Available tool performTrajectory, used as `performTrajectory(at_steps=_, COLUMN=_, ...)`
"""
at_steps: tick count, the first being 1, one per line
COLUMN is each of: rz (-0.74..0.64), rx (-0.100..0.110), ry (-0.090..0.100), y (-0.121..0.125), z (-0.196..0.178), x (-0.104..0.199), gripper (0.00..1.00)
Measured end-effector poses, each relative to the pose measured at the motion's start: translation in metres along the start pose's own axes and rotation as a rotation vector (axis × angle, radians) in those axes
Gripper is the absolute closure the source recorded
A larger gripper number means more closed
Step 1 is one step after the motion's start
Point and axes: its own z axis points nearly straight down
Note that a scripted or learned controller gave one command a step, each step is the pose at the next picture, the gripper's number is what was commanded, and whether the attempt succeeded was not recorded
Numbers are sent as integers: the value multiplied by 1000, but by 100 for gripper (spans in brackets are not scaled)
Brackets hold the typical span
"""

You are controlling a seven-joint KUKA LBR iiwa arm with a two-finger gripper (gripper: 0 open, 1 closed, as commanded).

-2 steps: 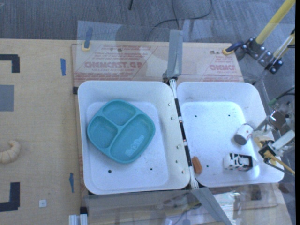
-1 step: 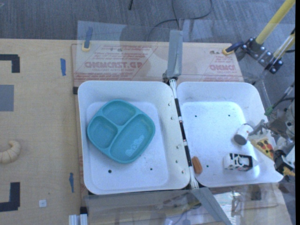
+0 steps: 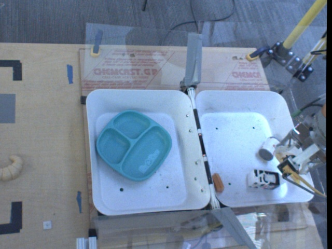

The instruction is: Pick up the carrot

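Two white bins side by side on worktop [image 3: 41, 139]; left bin [image 3: 104, 100] holds teal divided plate [image 3: 134, 144]; right bin [image 3: 233, 105] has tool [image 3: 267, 178] at 4 o'clock, finger spread unclear, grasp cannot tell; small orange carrot [image 3: 218, 182] at 7 o'clock beside divider

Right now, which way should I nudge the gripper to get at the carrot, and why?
Probably toward the view's left: the gripper sits low in the right bin, while the carrot lies apart from it against that bin's left wall, beside the divider.
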Motion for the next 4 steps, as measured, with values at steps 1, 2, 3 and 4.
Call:
performTrajectory(at_steps=1, rz=-597, rx=2, ry=1, y=-17, z=1, x=14, gripper=100)
performTrajectory(at_steps=2, rz=-906, rx=1, ry=2, y=-51, z=8, x=41, gripper=100)
performTrajectory(at_steps=3, rz=-612, rx=-3, ry=0, y=9, z=-130, x=-6, gripper=100)
performTrajectory(at_steps=4, rz=-484, rx=1, ry=0, y=13, z=-42, x=9, gripper=100)
